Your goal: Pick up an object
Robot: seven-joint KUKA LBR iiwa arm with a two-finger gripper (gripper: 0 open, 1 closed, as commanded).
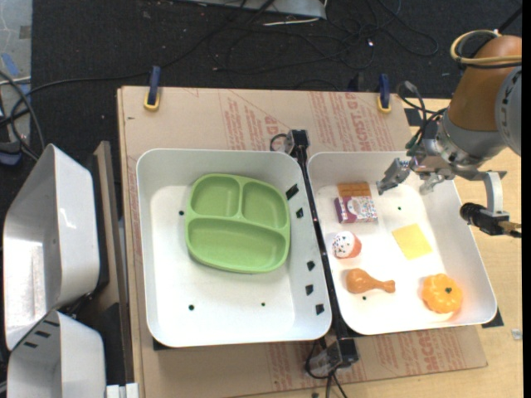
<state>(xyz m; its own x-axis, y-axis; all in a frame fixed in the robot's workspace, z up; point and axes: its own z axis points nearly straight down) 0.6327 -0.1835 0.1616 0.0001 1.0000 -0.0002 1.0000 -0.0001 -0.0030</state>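
Over the right bin [477,259] my gripper [412,175] hovers at the back edge — fingers spread, grasping nothing. Nothing lifted yet: snack box [356,205], yellow slice [411,241], drumstick [368,283], pumpkin [440,293] all lie on the floor. Descent, grasp and lift remain.

Plenty of open floor in the right bin [473,247] along its far and right sides. The small carton [356,204] and round white toy [343,244] crowd the left wall, the drumstick [368,283] and orange pumpkin [440,293] line the near edge, and the yellow slice [411,241] sits alone mid-bin. In the left bin [166,305], the green divided plate [239,223] fills the middle, leaving bare strips around it.
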